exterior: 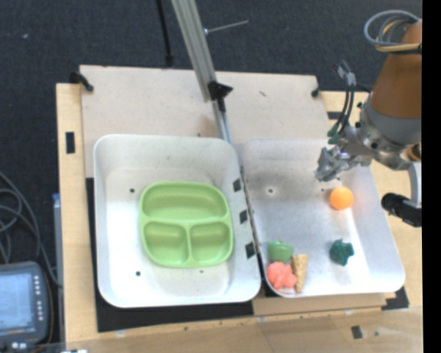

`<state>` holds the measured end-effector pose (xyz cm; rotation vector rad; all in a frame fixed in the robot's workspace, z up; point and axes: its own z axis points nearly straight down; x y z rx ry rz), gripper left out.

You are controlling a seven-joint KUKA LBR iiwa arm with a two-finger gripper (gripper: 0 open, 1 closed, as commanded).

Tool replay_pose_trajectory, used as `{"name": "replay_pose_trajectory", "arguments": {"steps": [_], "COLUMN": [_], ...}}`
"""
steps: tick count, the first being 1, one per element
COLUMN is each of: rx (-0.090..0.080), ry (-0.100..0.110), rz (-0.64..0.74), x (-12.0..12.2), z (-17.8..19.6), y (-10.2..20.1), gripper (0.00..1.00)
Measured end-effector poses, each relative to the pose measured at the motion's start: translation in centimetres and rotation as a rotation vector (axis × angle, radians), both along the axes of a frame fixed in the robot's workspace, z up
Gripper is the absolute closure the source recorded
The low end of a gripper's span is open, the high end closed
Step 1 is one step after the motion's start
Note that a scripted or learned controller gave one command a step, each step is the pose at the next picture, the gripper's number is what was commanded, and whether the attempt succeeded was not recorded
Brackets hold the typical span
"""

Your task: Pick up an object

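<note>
The claw hangs over the right bin, its grip too blurred to judge, with the orange ball just below and beside it, loose on the floor, seemingly its mark.

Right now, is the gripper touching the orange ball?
Apart. The camera view shows the gripper up and left of the orange ball, with a strip of white bin floor between them.
</note>
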<state>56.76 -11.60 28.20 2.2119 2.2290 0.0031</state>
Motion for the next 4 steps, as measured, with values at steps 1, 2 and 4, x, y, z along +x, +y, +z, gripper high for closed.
{"name": "replay_pose_trajectory", "arguments": {"steps": [1,2,4], "rx": [0.000,-0.001,0.000], "ry": [0.004,0.001,0.001], "rz": [-0.001,-0.001,-0.001], "x": [1.8,3.9,6.2], "z": [-1.7,-2.9,-2.6], "y": [4.7,9.4,19.3], "gripper": [1.00,1.00,1.00]}}
